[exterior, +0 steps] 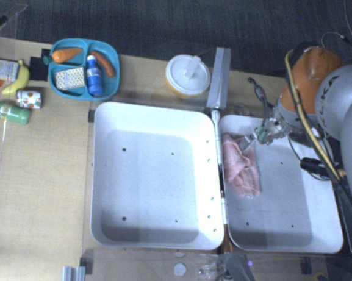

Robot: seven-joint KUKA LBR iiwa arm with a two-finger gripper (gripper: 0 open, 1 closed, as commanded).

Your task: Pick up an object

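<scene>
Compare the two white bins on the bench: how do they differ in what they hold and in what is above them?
The left bin shows a bare floor, while the right bin holds a crumpled pink cloth near its left wall. The gripper hangs over the right bin's far end; none hangs over the left bin. Both are shallow, white, and set side by side.

The left bin (147, 226) offers an open white floor for a gripper. In the right bin (290, 232), a pink cloth (241, 167) lies along the left wall; the floor to its right is open.
</scene>
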